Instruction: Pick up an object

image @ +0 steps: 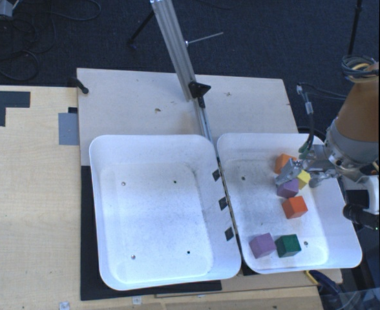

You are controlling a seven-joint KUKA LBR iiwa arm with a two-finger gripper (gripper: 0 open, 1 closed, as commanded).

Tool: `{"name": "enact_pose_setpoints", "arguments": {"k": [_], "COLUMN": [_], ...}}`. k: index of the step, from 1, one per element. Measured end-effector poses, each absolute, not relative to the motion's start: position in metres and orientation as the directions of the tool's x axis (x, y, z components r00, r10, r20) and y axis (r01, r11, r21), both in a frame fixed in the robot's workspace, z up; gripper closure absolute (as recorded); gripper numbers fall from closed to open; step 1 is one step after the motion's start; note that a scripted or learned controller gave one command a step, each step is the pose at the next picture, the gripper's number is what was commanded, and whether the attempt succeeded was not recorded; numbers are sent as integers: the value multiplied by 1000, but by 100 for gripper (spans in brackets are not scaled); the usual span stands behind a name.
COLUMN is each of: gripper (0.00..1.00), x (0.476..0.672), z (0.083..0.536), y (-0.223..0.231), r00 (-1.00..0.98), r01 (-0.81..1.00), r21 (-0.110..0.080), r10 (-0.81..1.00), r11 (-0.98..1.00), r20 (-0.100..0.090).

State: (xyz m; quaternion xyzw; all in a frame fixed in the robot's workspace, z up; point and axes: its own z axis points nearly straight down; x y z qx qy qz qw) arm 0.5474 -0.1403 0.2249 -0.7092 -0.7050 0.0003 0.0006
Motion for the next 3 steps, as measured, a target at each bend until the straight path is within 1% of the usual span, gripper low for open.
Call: {"name": "enact_pose_setpoints", "arguments": {"k": [1,2,3], "gripper": [0,100,100], "x": [527,529,561], "z": [111,125,98], "y": [-191,-191,-130], "r00": [3,4,-2], "r01": [1000,1000,1000], "r21": [-11,-4,15], "r10": [1000,1000,1000], "r11": [-3,-4,2], "r20": [2,1,-8]}}
